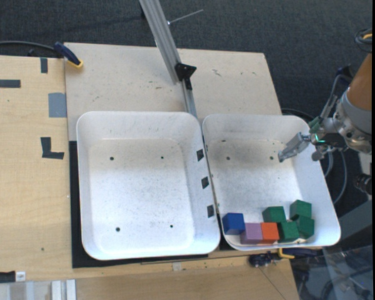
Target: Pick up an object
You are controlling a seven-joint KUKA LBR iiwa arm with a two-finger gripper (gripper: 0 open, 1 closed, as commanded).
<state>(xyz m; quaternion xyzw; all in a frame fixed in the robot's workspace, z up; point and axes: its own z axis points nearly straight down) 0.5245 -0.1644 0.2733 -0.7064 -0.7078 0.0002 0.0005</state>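
1. Hovering at three o'clock over the right bin (312, 186): gripper (292, 147); jaws' spread, cannot tell.
2. Clustered at the right bin's six o'clock: blue block (234, 222); purple block (254, 232); orange block (270, 231); green blocks (292, 220).

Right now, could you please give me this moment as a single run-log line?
arm: at right bin's right rim | gripper: above bin, nothing visibly held | blocks: blue, purple, orange, green clustered at near edge

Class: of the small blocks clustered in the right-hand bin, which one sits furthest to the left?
The blue block. It ends the row nearest the divider, with the purple block right beside it.
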